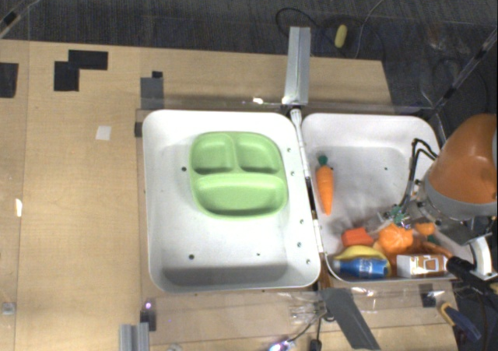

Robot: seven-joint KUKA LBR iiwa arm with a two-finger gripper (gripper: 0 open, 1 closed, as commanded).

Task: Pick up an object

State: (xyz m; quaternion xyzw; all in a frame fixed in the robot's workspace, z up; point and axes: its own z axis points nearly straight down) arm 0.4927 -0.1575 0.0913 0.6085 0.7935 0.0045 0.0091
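Note:
My gripper [406,219] hangs low in the front right part of the right bin [366,147], under the arm's orange band [469,156]. It sits right over a heap of toy food: an orange fruit [395,240], a red piece [356,236], a yellow banana [355,252], a blue can [363,267] and a white carton [422,265]. The wrist hides the gripper's tip, so I cannot see whether it touches the fruit. An orange carrot [325,187] with a green top lies apart by the bin's left wall.
The left bin [167,186] holds a green divided plate [236,172]. A metal post [297,65] stands behind the bins' shared wall. Cables run along the right bin's far right side [424,147]. The back of the right bin is bare white floor.

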